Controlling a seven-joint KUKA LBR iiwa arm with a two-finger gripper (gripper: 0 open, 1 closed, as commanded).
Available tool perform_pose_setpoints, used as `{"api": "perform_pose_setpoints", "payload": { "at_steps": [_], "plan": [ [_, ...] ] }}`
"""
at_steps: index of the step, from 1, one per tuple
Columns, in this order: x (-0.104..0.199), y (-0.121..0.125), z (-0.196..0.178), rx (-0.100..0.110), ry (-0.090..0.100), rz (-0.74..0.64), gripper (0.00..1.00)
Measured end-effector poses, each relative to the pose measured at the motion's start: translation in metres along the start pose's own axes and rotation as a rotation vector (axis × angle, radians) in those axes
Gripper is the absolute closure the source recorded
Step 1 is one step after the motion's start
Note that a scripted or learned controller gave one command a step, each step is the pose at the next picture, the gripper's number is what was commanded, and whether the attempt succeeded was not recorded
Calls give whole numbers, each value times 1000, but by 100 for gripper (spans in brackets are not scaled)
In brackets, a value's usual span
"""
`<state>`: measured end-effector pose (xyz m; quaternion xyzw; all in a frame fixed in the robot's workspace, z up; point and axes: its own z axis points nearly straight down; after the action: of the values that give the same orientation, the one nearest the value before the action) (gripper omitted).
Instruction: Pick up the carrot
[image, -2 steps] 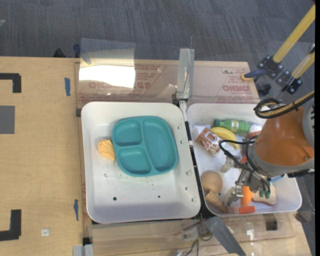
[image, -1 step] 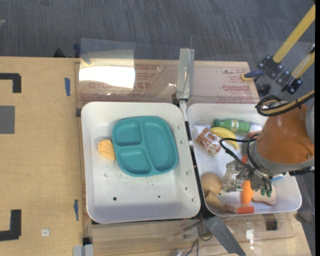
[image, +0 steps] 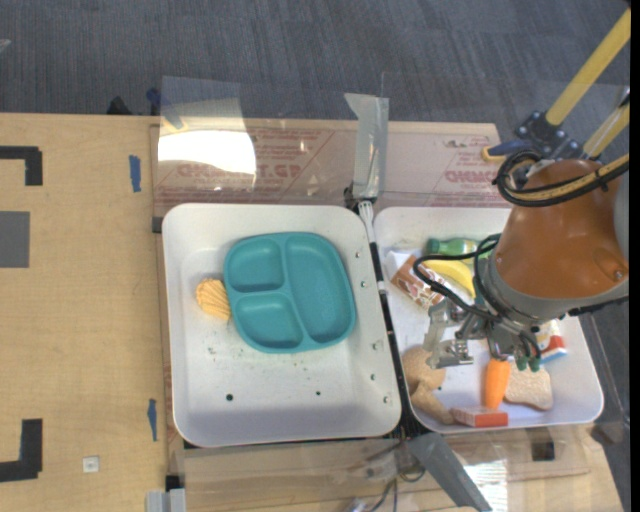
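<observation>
Two bins share the table; near the right bin's front edge the hand (image: 478, 345) hovers over the carrot (image: 495, 382), finger state impossible to tell, and crowding toys could spoil the grab.

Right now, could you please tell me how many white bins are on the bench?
2. The left bin holds a teal plate; the right bin holds the carrot, under the arm.

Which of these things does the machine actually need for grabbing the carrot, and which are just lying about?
Needed:
carrot, in the right bin
hand, above that bin

Lying about:
teal divided plate
shell-shaped toy
banana
toast slice
green item
</observation>
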<state>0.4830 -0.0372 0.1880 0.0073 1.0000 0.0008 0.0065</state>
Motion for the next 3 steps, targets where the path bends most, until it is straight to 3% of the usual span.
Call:
{"api": "perform_pose_setpoints", "payload": {
  "at_steps": [1, 2, 3],
  "plan": [
    [0, -87, -31, 4, 4, -98, 100],
    [-57, -119, -221, 6, -4, -403, 100],
    [-21, -164, -107, -7, 11, -1006, 100]
  ]
}}
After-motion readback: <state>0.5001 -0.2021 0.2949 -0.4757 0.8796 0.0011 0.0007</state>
